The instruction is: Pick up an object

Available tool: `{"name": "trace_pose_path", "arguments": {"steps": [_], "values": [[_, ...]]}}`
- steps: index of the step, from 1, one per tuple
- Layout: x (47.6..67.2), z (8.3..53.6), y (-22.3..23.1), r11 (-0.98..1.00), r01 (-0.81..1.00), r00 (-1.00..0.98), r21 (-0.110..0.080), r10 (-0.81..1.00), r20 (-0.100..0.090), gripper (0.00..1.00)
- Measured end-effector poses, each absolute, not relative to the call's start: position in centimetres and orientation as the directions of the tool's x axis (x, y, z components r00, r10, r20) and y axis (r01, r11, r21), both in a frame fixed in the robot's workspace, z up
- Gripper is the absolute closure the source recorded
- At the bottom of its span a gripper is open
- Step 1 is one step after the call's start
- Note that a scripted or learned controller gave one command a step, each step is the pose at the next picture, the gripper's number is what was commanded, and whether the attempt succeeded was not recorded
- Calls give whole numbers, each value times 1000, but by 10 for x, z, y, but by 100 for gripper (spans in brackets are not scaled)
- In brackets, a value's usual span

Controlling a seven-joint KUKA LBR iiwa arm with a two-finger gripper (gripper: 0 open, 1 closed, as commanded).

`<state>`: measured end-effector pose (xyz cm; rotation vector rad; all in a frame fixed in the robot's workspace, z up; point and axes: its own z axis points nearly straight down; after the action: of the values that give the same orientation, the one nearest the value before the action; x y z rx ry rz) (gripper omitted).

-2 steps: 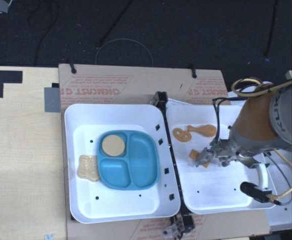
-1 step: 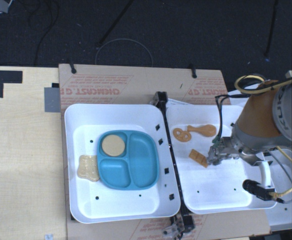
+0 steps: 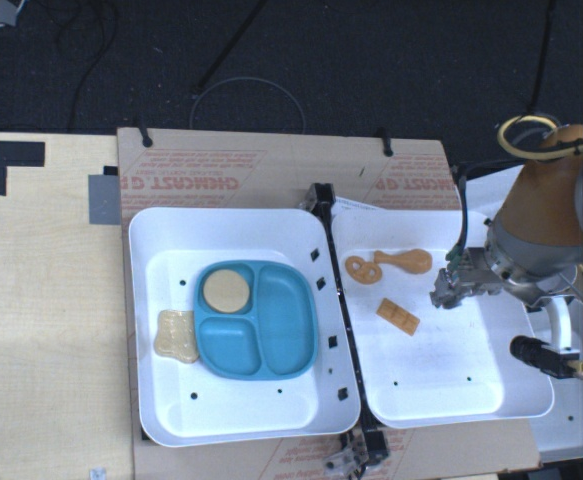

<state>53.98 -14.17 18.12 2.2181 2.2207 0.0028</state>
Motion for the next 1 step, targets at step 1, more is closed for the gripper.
{"name": "trace_pose_path", "arguments": {"steps": [1], "values": [[544, 244, -143, 1, 1000, -1, 4, 1000, -1, 100]]}}
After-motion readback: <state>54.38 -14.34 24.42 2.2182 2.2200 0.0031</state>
